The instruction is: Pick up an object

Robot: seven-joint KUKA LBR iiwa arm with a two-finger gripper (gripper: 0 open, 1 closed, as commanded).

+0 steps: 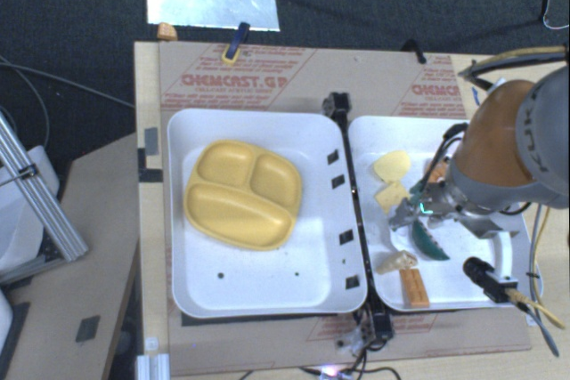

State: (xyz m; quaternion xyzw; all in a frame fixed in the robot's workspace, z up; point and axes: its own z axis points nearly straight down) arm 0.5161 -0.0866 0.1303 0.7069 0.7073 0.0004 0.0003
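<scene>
Grey arm [512, 147] with orange band reaching in from right over right bin [383, 138]; fingers [403, 215] low near bin's middle, apart or together impossible to tell. Just beside them, dark teal curved piece [430, 243]; pale yellow chunks [392, 165] toward divider. Nearer front rim, tan scrap [398, 261] just beside orange-brown block [414, 287]. Left bin [187, 280] holding yellow divided plate [242, 194]; both bins side by side on sheet-covered counter [267, 80]
</scene>
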